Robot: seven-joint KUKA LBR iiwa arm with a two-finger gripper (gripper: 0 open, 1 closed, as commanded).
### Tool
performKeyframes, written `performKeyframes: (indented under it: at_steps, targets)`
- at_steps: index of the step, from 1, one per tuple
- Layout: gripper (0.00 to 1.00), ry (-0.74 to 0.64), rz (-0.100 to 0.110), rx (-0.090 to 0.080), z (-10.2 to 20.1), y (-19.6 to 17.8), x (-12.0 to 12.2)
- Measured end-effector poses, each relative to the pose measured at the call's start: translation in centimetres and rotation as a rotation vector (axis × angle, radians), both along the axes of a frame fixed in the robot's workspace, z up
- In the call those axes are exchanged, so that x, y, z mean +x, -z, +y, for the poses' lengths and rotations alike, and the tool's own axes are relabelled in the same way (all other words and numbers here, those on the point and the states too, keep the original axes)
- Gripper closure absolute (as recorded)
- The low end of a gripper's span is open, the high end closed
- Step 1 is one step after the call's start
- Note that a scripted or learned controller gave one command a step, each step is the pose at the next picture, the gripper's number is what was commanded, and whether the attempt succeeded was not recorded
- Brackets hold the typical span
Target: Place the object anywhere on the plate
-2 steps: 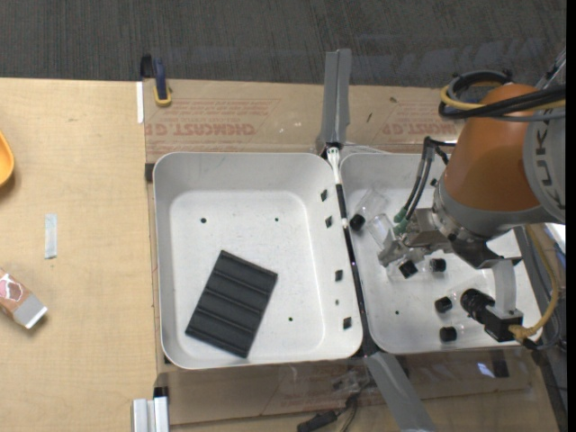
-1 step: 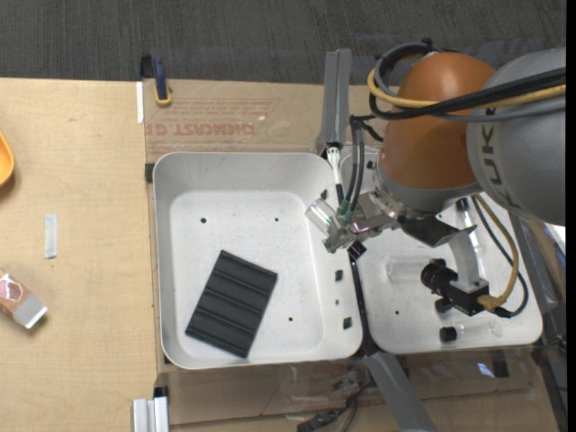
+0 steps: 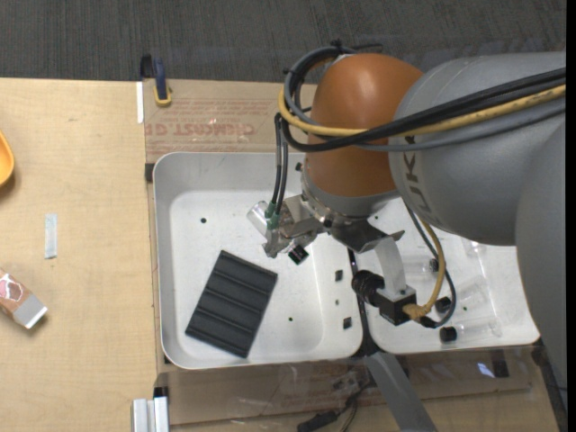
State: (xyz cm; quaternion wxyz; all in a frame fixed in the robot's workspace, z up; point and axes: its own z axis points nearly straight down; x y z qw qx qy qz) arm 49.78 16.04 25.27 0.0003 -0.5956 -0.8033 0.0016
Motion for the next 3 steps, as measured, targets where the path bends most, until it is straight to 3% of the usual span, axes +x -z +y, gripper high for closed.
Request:
performKeyframes:
  at_steps: [1,2,3]
  targets:
    - [1.0,-0.125,0.002,0.0,-0.9,0.3,-2.0]
    - [1.0,-0.271,0.001,0.001,-1.5,4.7,2.6]
    - [1.0,-0.39,0.001,0.001,-2.9,2.6,0.3]
